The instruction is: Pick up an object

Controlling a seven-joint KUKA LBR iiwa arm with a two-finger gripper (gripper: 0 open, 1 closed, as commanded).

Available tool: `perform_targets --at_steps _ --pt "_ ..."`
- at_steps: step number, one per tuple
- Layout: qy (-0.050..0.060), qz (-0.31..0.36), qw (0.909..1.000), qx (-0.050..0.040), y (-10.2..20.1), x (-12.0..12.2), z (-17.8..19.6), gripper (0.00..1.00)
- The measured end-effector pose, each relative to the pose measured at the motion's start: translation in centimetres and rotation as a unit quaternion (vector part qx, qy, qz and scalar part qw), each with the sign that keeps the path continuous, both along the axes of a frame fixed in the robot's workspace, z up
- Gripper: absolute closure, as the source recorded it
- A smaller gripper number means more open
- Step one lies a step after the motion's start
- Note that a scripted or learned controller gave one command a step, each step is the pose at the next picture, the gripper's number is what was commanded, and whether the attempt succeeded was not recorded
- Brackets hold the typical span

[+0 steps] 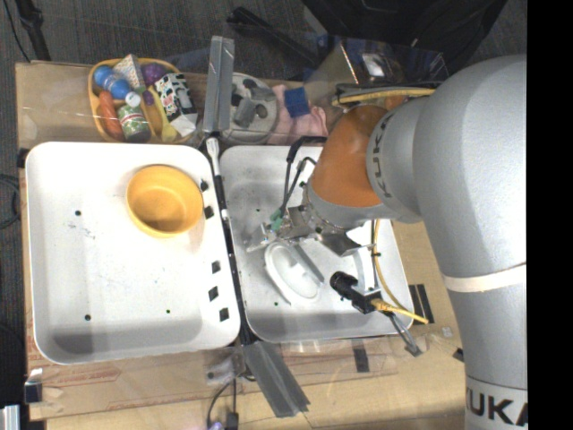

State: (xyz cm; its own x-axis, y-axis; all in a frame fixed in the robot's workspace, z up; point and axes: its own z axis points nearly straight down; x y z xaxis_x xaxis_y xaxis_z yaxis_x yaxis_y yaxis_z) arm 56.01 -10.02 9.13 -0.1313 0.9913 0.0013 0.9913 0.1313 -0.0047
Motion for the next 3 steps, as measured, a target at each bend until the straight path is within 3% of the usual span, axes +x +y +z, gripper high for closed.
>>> perform_targets --at_steps 1,2,3 --pt "0.001 0.001 1.0000 -0.0003 -0.1 0.0 1.0 1.00" --pt "0.000 0.001 1.0000 -0.0004 -0.1 0.0 1.0 0.00" --pt "-0.001 0.047 0.9989 0.0000 -1.3 9.7 0.0 0.00"
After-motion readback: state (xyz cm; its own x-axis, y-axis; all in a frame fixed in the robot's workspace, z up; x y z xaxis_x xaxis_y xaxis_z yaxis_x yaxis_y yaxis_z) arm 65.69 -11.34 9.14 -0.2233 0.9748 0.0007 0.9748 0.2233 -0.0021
